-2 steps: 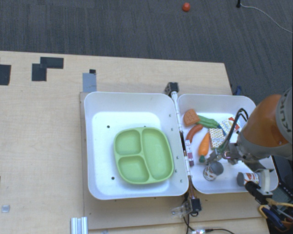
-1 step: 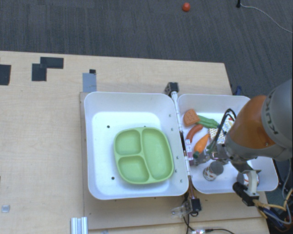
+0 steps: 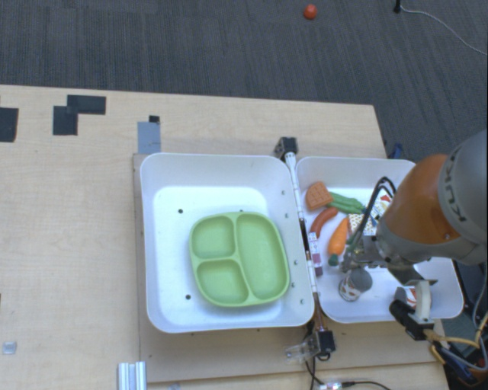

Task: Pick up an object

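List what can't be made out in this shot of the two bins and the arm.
- Gripper, camera view: the wrist above hides the fingers, so open or shut is unclear.
- Right bin: the arm covers its right part and whatever lies there.
- Toy food pile: an orange carrot-like piece reads, other pieces are too small to name.
- Patterned item: mostly behind the arm.

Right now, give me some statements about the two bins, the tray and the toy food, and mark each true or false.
1. The green three-compartment plastic tray lies in the left white bin. True.
2. Toy food fills the tray's compartments. False: they hold none.
3. The orange carrot-shaped toy lies in the right white bin. True.
4. The small red ball sits in the left bin. False: it lies on the grey carpet.
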Controlling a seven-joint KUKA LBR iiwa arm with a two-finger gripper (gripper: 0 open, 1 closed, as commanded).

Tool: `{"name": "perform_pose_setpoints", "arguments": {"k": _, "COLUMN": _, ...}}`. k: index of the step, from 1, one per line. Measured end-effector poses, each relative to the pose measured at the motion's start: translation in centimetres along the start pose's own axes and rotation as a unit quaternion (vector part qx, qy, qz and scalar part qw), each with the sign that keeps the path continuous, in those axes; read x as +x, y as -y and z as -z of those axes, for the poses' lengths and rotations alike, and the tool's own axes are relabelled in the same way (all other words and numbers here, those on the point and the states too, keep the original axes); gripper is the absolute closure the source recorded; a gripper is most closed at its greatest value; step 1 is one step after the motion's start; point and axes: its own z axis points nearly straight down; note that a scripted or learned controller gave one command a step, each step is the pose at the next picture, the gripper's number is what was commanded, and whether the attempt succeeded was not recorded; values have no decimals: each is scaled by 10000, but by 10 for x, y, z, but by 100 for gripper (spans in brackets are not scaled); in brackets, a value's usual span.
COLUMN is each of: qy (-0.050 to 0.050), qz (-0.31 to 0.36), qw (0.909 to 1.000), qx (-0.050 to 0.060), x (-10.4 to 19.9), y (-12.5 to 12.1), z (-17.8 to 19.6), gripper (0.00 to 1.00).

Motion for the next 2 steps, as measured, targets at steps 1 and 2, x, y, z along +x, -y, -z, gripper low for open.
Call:
{"name": "perform_pose_setpoints", "arguments": {"k": 1, "qy": 2, "qz": -1, "qw": 10000, "qx": 3, "x": 0, "y": 0, "z": 0, "gripper": 0}}
{"name": "perform_pose_setpoints", "arguments": {"k": 2, "qy": 1, "qz": 11, "qw": 10000, "qx": -15, "x": 0, "y": -1, "z": 10, "gripper": 100}}
